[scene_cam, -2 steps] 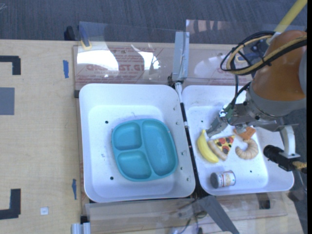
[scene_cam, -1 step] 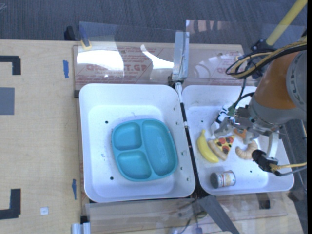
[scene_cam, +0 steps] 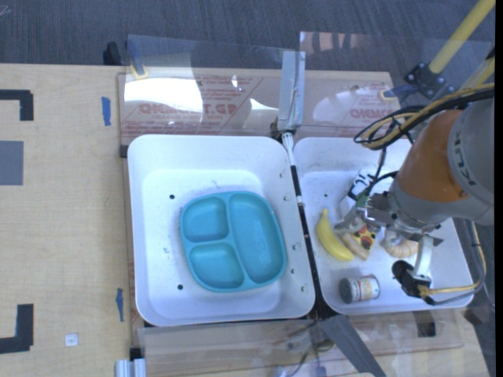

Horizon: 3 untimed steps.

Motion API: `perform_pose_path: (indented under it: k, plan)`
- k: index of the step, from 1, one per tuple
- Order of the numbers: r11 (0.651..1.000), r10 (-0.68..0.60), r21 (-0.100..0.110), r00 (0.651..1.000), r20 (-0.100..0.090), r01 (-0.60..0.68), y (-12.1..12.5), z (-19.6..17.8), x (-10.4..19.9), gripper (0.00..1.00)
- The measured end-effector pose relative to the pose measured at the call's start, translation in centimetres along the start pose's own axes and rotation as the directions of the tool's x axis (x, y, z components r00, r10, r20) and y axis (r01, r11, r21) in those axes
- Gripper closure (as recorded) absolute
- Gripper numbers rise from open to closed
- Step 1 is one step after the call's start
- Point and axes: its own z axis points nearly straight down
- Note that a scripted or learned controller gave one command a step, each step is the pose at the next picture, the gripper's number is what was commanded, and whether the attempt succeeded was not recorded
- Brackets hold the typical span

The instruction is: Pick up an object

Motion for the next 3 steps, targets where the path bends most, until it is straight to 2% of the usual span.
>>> perform_pose_path:
  k: [1,2,3]
  plan:
    - [1.000,0.001,-0.006,1.000,0.000,-0.001,0.3,-1.1,0.0,1.00]
    - [1.000,0.002,-0.003,1.000,0.001,-0.002,0.2,-1.0,0.0,0.00]
    - [0.982,-0.187,0.000,0.982,0.005,0.187,6.2,0.1,1.0,0.00]
